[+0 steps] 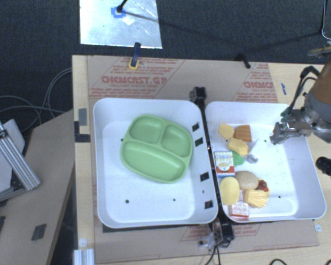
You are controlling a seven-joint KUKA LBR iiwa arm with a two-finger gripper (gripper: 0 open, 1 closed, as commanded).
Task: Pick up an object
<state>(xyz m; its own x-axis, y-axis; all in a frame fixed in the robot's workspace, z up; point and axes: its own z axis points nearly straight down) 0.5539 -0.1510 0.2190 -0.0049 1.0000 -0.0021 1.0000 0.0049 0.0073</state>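
At the lower centre of the frame, the right bin (303,200) holds a cluster of toy food along its left side: a red-and-white packet (240,210) at the bottom, a yellow ridged piece (256,199), a yellow lump (229,190), a brown bun (246,178), a small carton (224,162), then yellow and orange pieces (238,137) higher up. The green divided plate (157,148) lies in the left bin (107,203). The pincer (278,134) hovers right of the cluster, apart from it; whether its jaws are wide or narrow I cannot tell. A good pick probably means moving left and descending on an isolated outer piece.
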